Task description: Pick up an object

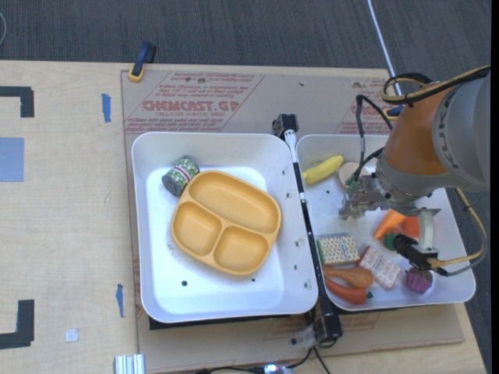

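Orange carrot toy (pixel 348 277) near the front untouched; jaws (pixel 355 206) hovering low in right bin (pixel 465 291), can't tell if open, nothing picked yet

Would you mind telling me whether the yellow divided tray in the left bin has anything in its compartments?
Empty. The yellow divided tray lies flat in the left bin, and all three compartments show bare yellow plastic.
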Robot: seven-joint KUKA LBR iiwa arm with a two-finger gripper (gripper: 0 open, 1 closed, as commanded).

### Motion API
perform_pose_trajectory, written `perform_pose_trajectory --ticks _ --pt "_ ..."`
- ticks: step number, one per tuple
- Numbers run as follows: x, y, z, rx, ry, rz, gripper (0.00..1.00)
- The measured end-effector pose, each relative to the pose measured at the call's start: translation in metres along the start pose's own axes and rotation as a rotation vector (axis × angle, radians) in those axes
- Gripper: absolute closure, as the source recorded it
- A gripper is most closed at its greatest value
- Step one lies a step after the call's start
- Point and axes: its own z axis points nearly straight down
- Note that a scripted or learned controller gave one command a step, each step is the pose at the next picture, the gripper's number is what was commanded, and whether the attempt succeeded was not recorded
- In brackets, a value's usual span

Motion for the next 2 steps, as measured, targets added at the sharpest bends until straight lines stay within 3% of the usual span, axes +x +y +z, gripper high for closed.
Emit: perform_pose_trajectory --ticks 1,2 --pt "0.000 0.000 0.000 0.001 0.000 0.000 0.00" --pt "-0.003 -0.023 0.011 0.004 0.002 0.000 0.00"
